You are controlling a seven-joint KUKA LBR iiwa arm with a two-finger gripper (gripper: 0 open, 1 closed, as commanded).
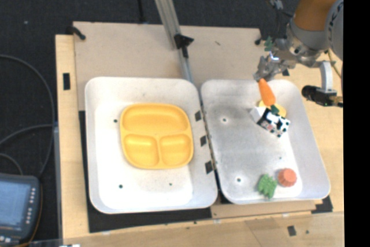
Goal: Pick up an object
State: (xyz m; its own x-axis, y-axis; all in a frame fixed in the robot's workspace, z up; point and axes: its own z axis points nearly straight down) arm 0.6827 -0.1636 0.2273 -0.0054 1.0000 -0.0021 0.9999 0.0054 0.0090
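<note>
**A:** Start with the biggest things. What is on the bench point(63, 124)?

**B:** Two white bins side by side. The left bin point(104, 182) sits at about nine o'clock from the middle of the view, the right bin point(248, 147) at about three o'clock. Their inner edges nearly touch.

**A:** And the arm?

**B:** The arm point(315, 6) comes in at two o'clock, its orange band high in that corner. The gripper point(269, 69) hangs over the right bin's far rim, at about one o'clock of that bin.

**A:** Are its fingers apart or together?

**B:** I cannot tell; they blur into dark metal.

**A:** What lies in the bins?

**B:** A yellow tray point(156, 135) with three compartments lies in the middle of the left bin. In the right bin, a carrot point(266, 91) stands tilted just below the gripper, at one o'clock, its lower end against a black-and-white toy point(272, 120). At five o'clock lie a red ball point(287, 177) and, just beside it, a green toy point(266, 185).
</note>
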